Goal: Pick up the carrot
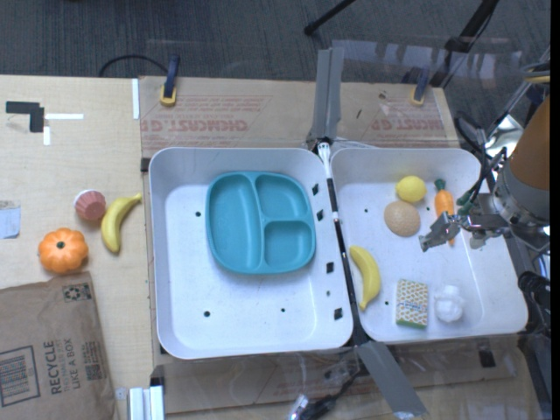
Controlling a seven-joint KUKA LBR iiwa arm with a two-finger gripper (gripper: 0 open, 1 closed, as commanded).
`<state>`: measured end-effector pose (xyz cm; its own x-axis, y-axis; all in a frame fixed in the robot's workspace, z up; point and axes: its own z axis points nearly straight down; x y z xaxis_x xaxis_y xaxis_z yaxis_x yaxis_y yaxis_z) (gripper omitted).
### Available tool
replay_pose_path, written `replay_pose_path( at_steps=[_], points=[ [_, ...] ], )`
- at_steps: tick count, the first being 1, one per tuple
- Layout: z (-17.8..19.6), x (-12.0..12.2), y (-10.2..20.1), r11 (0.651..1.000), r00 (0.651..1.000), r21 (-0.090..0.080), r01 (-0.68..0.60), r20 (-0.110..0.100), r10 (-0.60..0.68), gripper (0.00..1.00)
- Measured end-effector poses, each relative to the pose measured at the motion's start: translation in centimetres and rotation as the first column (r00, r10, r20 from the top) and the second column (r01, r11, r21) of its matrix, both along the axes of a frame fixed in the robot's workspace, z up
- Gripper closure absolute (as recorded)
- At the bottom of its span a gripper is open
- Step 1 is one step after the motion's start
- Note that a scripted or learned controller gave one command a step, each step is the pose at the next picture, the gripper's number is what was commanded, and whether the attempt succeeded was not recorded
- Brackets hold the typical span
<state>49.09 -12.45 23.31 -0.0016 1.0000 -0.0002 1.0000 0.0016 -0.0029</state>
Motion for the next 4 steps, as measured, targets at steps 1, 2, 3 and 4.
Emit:
replay_pose_path(
  at_steps=[1, 2, 3, 4],
  points=[
    [0.6, 3.7, -6.6, 0.998, 0.998, -0.001, 0.065, 0.001, -0.065, 0.00],
    [-10.6, 12.2, -8.2, 0.999, 0.999, -0.001, 0.048, 0.001, -0.048, 0.00],
    [-14.1, 12.2, -8.9, 0.993, 0.993, 0.001, -0.118, 0.002, 0.118, 0.00],
    [-13.1, 12.2, -9.0, 0.993, 0.993, -0.001, -0.117, 0.004, 0.117, 1.00]
  ],
)
